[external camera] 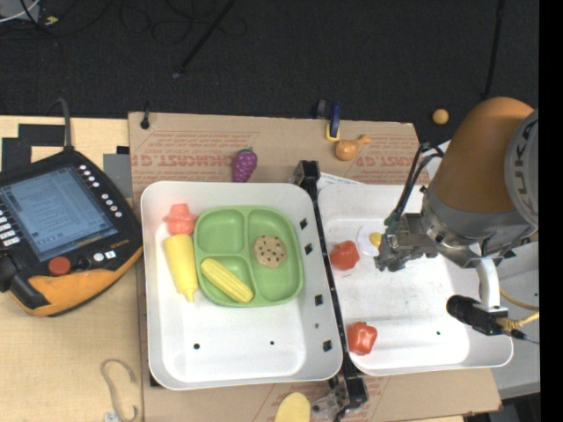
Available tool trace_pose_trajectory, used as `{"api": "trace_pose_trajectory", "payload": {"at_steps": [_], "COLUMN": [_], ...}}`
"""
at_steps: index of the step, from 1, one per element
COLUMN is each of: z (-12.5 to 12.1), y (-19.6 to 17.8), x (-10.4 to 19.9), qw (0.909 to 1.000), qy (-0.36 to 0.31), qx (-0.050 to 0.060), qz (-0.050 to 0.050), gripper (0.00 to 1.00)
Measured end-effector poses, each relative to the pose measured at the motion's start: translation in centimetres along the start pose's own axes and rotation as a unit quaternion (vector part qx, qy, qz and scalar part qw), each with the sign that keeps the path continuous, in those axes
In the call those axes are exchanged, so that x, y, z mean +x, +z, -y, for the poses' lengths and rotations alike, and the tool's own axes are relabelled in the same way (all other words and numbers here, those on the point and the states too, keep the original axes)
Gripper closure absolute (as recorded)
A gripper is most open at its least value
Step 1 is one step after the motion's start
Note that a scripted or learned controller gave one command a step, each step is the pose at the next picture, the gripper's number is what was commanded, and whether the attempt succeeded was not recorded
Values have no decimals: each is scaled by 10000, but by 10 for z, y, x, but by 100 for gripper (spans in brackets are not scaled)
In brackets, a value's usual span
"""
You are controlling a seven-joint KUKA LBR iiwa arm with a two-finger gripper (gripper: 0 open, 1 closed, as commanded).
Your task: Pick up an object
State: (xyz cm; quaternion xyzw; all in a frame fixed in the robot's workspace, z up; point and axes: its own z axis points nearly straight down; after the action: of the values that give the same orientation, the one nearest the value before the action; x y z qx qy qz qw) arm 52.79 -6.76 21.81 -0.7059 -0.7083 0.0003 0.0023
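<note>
Centring the tool (389,260), finger state indiscernible, over the red tomato (345,255) near the right bin's (440,345) left edge before descending seems wise.

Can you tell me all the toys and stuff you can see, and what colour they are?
green plate: 1, green, three sections, left bin
cookie: 1, tan, on the plate
corn: 1, yellow, on the plate
yellow bottle: 1, yellow, left of plate
pink toy: 1, pink, above the bottle
red toys: 2, red, right bin
grapes: 1, purple, on cardboard
pear: 1, orange, on cardboard
lemon: 1, yellow, front edge
control tablet: 1, orange and black, far left
gripper: 1, dark, over right bin
</note>
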Motion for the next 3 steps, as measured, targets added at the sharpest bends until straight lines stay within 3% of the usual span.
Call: {"api": "trace_pose_trajectory", "payload": {"at_steps": [1, 2, 3], "z": [12, 8, 14], "y": [2, -16, 1], "x": [52, 58, 59], "qw": [10000, 10000, 10000], "qy": [4, 21, 15], "qx": [6, -10, 7], "qz": [3, 10, 13], "gripper": [100, 100, 100]}}
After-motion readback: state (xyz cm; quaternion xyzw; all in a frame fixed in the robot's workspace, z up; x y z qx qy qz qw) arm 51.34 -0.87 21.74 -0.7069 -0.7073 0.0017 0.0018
